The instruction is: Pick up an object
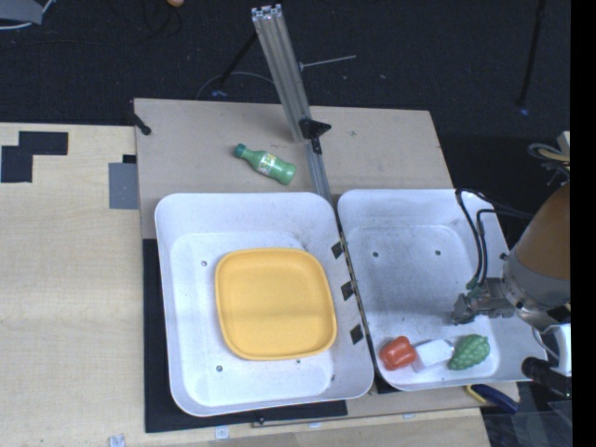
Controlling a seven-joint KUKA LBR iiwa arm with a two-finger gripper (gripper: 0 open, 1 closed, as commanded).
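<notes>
Camera view: gripper low in the right bin, nothing seen between its fingers.

Camera view detail, for your attention: the gripper (470, 307) hangs over the right bin (410, 222) near its right wall, with the arm (545, 250) entering from the right edge and bent downward. You cannot tell from this angle whether the fingers are released or clenched. Three candidates lie in a row along the bin's near edge: a green bumpy object (468, 352) just below the gripper, a white block (434, 353) touching it on the left, then a red pepper (399, 352) beyond. The green object is nearest. A yellow plate (275, 303) sits in the left bin (186, 240); a green bottle (265, 164) lies on the tabletop (391, 147) behind.
</notes>
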